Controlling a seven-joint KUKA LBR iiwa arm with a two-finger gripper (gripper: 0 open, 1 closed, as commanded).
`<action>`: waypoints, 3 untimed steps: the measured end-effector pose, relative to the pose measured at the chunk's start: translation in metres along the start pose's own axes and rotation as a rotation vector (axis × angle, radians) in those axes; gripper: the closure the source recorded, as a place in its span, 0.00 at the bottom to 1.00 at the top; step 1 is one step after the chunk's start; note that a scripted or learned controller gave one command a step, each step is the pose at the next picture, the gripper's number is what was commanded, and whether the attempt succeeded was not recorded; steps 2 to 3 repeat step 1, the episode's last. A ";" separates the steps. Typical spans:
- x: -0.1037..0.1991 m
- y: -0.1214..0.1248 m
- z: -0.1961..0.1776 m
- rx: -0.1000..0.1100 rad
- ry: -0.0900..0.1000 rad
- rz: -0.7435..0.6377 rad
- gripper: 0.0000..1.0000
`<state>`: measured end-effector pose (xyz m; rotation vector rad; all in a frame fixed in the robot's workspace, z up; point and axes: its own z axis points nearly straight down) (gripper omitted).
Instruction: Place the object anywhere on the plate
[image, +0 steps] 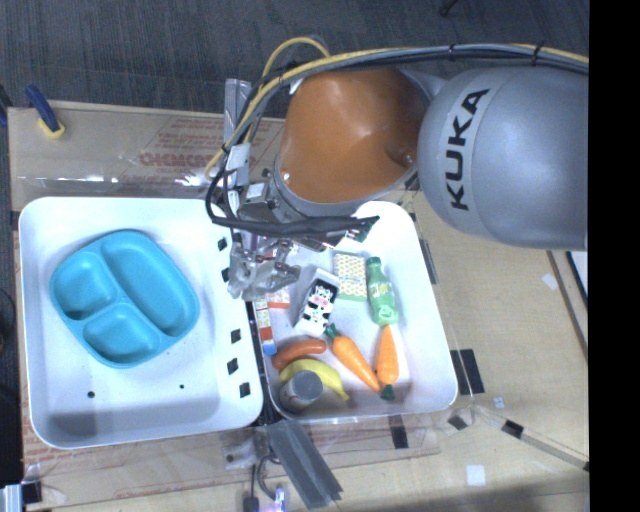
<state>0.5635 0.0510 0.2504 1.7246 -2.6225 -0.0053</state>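
Observation:
A blue three-compartment plate (125, 296) lies in the left white bin (60, 420). My gripper (256, 274) hangs below the orange wrist band, over the left edge of the right bin (432, 330), close to the wall between the two bins. Just below it lies a thin red and white packet (263, 324). To its right is a small black and white cow-pattern carton (319, 303). The arm hides whatever lies directly under the gripper.
The right bin also holds a green bottle (379, 291), two carrots (354, 362), a sausage (299, 350), a banana (322, 381) beside a can (301, 391), and a patterned box (350, 267). The big grey arm (500, 150) covers the bin's back part.

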 end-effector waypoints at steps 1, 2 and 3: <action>0.076 -0.013 0.062 -0.001 0.000 -0.253 1.00; 0.076 -0.013 0.062 -0.001 0.000 -0.253 1.00; 0.076 -0.013 0.062 -0.001 0.000 -0.253 1.00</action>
